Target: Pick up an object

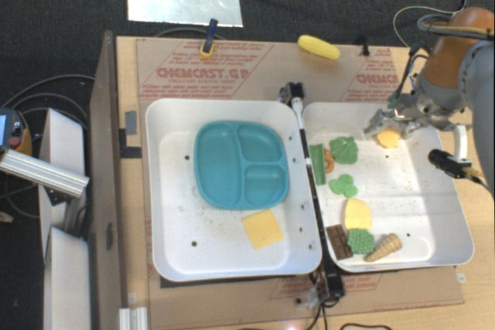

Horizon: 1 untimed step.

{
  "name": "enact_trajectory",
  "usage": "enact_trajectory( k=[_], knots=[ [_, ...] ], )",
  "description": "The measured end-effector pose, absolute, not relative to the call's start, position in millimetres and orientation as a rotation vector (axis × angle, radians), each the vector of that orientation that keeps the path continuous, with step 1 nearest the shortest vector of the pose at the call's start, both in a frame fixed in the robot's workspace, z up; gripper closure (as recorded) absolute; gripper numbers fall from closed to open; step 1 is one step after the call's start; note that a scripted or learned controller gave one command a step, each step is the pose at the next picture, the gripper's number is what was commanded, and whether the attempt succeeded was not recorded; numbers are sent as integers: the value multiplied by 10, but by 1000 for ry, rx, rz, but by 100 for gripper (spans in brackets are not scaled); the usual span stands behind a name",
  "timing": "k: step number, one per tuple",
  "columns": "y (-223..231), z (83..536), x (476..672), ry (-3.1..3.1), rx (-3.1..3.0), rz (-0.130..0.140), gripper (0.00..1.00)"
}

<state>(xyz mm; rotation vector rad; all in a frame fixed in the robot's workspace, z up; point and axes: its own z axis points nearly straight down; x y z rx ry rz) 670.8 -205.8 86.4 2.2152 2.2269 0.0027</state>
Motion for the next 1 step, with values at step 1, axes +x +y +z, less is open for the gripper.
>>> enact_trajectory(
  k=[1],
  knots=[
    [-2061,972,6708,2224,2208,5,100]
  ],
)
